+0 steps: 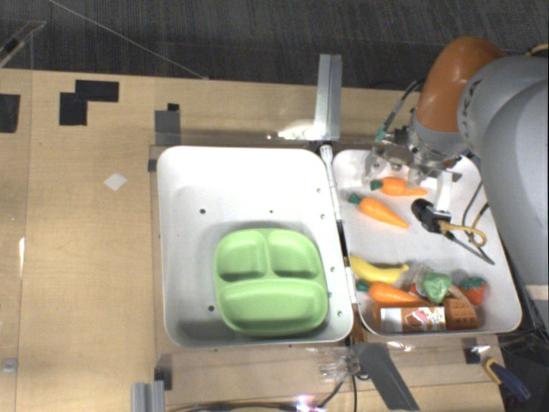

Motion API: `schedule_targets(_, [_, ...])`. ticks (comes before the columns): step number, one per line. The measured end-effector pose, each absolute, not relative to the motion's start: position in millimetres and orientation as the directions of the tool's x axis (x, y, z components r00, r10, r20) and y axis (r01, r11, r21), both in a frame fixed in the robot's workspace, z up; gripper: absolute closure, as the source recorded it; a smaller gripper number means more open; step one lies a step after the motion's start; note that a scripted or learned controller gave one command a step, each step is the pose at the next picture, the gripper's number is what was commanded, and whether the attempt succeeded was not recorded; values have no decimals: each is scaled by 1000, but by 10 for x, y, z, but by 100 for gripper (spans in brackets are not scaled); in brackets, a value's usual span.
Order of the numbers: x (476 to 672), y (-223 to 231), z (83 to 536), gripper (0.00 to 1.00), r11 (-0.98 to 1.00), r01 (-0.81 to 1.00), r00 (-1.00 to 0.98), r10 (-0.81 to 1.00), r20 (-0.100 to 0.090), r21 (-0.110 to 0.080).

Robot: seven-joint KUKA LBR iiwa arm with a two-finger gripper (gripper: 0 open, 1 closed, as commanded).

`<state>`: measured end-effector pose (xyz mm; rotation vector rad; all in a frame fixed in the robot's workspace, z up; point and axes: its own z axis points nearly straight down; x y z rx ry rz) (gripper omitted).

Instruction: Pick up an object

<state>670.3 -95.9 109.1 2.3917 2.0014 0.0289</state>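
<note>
Bench with two bins, arm reaching into the right bin (pixel 350 166). The gripper (pixel 393 172) hangs low over that bin's far-left corner, wrist and orange band above it toward the far-right side. Directly under it, on the side toward the bin's near edge, lies the short carrot (pixel 397 187). Its long axis runs roughly parallel to the far edge, with the thick end toward the left wall and the tip toward the right. Gripper and short carrot look close enough to touch, but contact cannot be confirmed. Whether the gripper is open, closed or gripping also cannot be told from here, since the wrist hardware crowds the spot.

A long carrot (pixel 383 212) lies just beside the short one, a little nearer the near edge. It is slanted, with its leafy end toward the left wall and its tip pointing to the near-right. Along the near edge sit a banana (pixel 377 270) and a cluster of other toy foods, well apart from the gripper. The left bin (pixel 223 178) carries a green plate (pixel 270 280) toward its near edge.

Judgement: the short carrot is the likely target. The move would be a short drop with the grip set across the carrot's width, that is, closing along the far-to-near line. The long carrot alongside leaves little room on that side.
</note>
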Motion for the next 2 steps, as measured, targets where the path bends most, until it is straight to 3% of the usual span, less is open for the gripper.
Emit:
schedule_targets(1, [6216, -884, 906, 0, -201, 980, 201, 980, 1, 11])
schedule_targets(2, [6612, -926, 886, 0, -166, 986, 166, 986, 3, -1])
